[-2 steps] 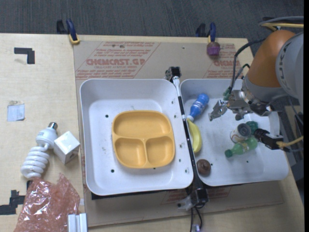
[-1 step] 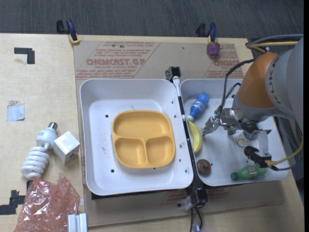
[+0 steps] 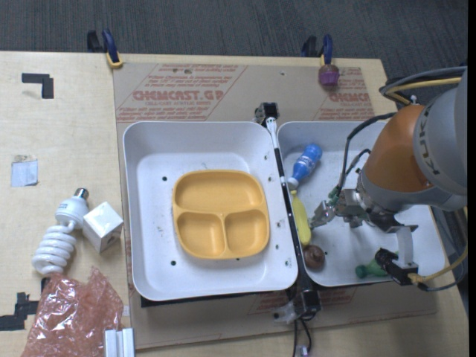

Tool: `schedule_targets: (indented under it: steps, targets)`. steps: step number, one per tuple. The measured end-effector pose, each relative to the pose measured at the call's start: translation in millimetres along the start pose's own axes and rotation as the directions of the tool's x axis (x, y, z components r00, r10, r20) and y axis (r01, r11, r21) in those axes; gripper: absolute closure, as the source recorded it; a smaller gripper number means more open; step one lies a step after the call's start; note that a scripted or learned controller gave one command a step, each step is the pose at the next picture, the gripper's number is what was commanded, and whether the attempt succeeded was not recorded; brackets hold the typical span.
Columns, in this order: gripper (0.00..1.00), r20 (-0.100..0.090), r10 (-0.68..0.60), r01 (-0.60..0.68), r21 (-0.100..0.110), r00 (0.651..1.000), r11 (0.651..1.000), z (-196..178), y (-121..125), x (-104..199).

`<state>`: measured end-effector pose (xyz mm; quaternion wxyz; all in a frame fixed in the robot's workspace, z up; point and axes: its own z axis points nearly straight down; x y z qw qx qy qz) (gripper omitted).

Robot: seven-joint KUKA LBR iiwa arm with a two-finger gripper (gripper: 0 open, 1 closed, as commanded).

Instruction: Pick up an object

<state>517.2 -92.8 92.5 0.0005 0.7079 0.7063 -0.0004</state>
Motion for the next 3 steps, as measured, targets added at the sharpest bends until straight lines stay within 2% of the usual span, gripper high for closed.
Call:
schedule_targets:
  steps: [1,2,3]
  targets:
    - [1.00,0.000,0.001,-0.001,-0.002,1.000,1.000,-9.9,1.0,-0.3]
    - [0.00,0.000,0.001,-0.001,-0.002,1.000,1.000,-9.9,1.0,-0.3]
    - [0.00,0.000,-0.005,0.005,0.000,1.000,1.000,-0.1,57.9,-25.2]
